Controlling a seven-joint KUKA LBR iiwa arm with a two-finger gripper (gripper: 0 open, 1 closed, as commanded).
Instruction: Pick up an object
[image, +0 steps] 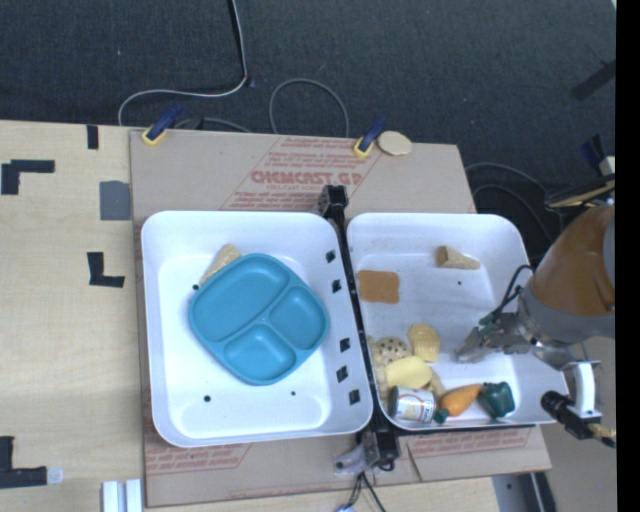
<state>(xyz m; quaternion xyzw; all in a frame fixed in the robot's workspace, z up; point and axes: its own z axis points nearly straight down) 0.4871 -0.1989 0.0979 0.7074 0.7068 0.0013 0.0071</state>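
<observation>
Nearest, along the right bin's (505, 232) front wall, lies a row of small things: a can (414, 406) on its side, long axis running left to right; a carrot (460, 400) tilted so its orange tip points up and to the right; and a dark green piece (497, 398) whose shape is hard to make out. Just behind them sit a yellow lump (407, 373), a pale dotted piece (390, 349) and a yellow piece (424, 341), crowded so closely that their edges blur together. The gripper (474, 347) hangs over the bare bin floor right of that cluster, its dark fingers (468, 351) pointing left and down; they seem spread with nothing between them, though the tips are small and murky. Much of the arm (575, 285) is cut off at the right. Farther back, a brown flat square (379, 286) lies near the divider and a tan wedge (457, 259) near the far wall, pointing right. In the left bin (160, 300), a blue tray (260, 317) covers most of a tan piece (221, 261) at its far corner. Cardboard (300, 175) on the worktop (60, 330) runs under both bins.
</observation>
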